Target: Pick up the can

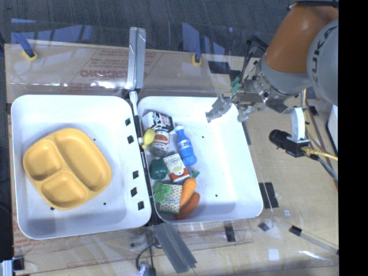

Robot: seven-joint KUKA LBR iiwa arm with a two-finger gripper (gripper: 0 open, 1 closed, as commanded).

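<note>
The desk [299, 211] is carrying two white bins side by side. The left bin [69, 217] is holding a yellow divided tray [66, 167], which is sitting a bit left of the middle and taking up most of the floor there. The right bin [230, 177] is holding all the small stuff, and it's all crowding along the bin's left wall.

The arm [305, 39] is coming in from the right, orange band showing up top, and its gripper [229, 109] is hanging over the upper right part of the right bin. The fingers are looking released, spread apart with nothing between them.

The can [161, 142] is sitting near the top of that pile, well apart from the gripper, with a blue bottle [185, 146] just beside it on the right and a yellow lemon [148, 137] touching it on the left. Below them a small carton [176, 167] and a carrot [187, 191] are lying in the heap.
</note>
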